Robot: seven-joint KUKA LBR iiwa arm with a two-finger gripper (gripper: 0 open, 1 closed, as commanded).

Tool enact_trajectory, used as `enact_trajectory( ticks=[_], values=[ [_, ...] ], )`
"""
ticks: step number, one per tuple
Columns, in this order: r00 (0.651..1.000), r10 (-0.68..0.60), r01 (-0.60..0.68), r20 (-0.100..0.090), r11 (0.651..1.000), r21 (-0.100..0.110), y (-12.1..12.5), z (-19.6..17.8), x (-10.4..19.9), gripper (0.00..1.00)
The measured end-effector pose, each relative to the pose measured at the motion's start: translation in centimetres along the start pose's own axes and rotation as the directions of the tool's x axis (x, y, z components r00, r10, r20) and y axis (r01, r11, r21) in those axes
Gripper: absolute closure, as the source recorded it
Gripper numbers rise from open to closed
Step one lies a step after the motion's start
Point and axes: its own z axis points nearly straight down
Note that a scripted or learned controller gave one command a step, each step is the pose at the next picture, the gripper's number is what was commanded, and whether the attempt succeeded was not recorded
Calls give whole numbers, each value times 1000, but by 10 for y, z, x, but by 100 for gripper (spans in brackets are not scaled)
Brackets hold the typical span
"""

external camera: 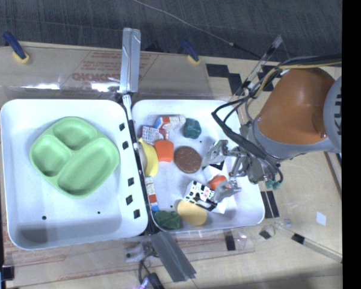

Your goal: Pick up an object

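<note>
The grey arm's tool (219, 174) sits low at the right of the cluttered right-hand white bin (251, 212), over a small orange-red object (217, 181), probably lining up a grab, though I can't tell its state.

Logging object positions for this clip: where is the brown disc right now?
The brown disc lies near the middle of the right bin, just right of the orange block and below the teal object.

Faint red printing on the clear plastic sheet (102, 74) behind the bins is too blurred to read.
</note>
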Motion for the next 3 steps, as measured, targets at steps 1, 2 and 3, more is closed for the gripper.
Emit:
enact_trajectory(
  ticks=[1, 2, 3],
  values=[
    [993, 120, -120, 7, 993, 0, -9, 134, -10, 0],
    [994, 111, -111, 9, 994, 0, -7, 123, -12, 100],
    [938, 347, -347, 3, 938, -2, 42, 135, -38, 100]
  ],
)
